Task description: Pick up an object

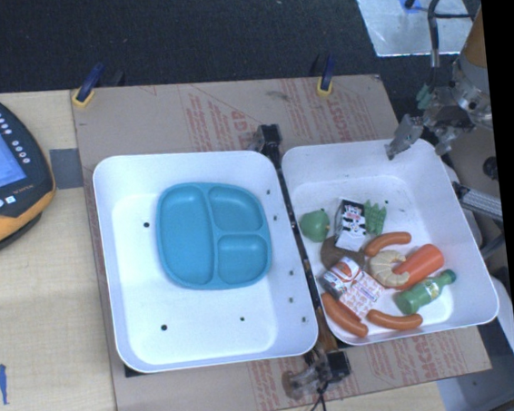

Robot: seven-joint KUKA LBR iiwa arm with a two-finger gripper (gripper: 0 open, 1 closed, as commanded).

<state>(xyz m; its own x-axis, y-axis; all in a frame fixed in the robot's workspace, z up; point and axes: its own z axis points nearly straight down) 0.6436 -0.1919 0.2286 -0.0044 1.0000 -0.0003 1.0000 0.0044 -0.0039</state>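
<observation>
End effector (411, 135) hovers over the right bin's (474, 314) top edge; whether it's spread or pinched, can't tell. Toy food sits clustered below it: carrot (418, 261), green bottle (423, 294), sausages (343, 316); blue tray (213, 235) lies in the left bin (134, 341).

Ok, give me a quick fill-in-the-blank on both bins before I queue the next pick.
1. The blue divided plate lies in the ____ bin.
2. The carrot in the right bin is coloured ____.
3. The gripper sits over the right bin's far ____ corner.
4. The green bottle lies just ____ of the carrot, toward the camera.

Missing words: left; orange; right; below
</observation>
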